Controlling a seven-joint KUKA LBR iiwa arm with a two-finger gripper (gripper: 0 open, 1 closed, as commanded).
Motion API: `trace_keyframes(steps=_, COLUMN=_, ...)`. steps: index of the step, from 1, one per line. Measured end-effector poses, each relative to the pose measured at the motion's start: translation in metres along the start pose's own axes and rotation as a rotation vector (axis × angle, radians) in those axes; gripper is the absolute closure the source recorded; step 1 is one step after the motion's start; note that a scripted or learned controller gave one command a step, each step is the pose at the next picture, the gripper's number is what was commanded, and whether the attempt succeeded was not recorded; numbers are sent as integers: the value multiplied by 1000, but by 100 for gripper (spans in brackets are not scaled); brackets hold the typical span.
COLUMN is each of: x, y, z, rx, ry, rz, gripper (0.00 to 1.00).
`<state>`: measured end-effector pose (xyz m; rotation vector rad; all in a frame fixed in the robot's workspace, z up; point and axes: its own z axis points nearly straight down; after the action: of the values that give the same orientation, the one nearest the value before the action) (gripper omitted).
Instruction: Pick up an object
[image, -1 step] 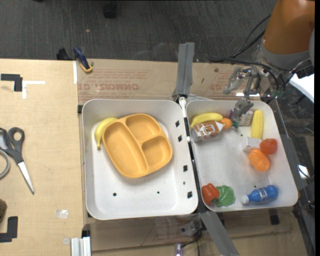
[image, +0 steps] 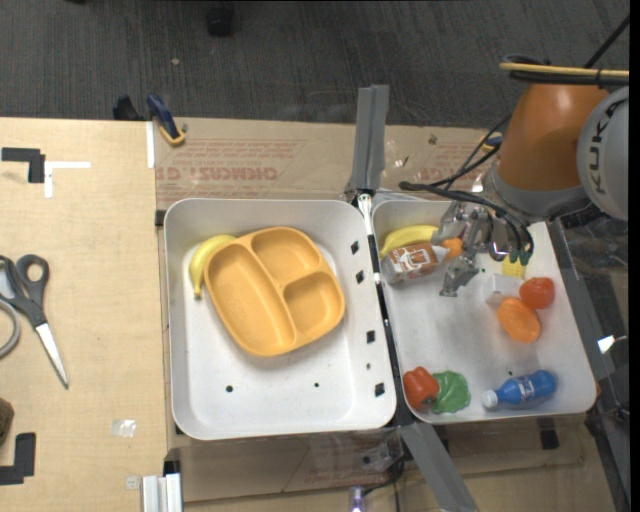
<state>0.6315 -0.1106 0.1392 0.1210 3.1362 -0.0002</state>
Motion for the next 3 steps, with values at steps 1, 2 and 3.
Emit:
trace_keyframes(steps=1, x=1, y=-43, z=43, rx=0, ry=-4, rz=-110, gripper=0)
trace_keyframes(steps=2, x=46, y=-89, z=45, rx=1, ry=-3, rz=-152, gripper=0)
trace_keyframes(steps=3, x=113, y=-92, z=46, rx=0, ry=1, rz=-17, gripper=0)
